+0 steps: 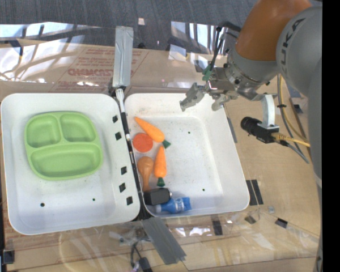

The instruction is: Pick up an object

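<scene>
Presently the gripper (205, 97) hangs with fingers apart, nothing between them; below-left of it the upper carrot (149, 128) looks light, rigid, slick — grasp across its thick middle.

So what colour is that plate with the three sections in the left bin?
The divided plate is light green, clear in the camera view, lying in the white left bin.

The gripper (205, 99) hangs over the far edge of the right bin (215, 163), the carrots (149, 128) and bottle (175, 205) lying nearer and leftward, the divided tray (62, 146) farther left in the left bin (22, 208).
</scene>
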Action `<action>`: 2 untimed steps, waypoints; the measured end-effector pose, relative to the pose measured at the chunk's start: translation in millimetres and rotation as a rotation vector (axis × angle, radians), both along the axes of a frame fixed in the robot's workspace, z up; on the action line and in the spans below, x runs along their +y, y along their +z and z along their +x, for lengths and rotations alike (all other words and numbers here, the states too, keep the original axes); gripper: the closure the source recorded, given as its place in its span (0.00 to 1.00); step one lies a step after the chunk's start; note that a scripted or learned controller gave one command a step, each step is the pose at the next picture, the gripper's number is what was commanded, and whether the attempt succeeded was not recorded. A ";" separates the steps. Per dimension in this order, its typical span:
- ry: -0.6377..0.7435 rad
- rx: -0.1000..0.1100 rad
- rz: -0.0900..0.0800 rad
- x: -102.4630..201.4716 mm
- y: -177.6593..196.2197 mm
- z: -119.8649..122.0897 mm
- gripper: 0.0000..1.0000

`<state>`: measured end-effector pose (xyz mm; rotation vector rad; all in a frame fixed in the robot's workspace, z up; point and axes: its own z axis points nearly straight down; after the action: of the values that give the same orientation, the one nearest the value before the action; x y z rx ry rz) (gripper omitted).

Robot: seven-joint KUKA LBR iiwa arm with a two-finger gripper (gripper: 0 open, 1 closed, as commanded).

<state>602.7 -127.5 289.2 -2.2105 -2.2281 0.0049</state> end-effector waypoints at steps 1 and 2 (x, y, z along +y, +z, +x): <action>0.095 0.003 0.000 60.9 -84.3 -14.2 0.00; 0.094 0.001 0.000 60.5 -83.3 -13.8 0.00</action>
<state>588.9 -67.0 205.9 -2.1029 -2.3294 0.0061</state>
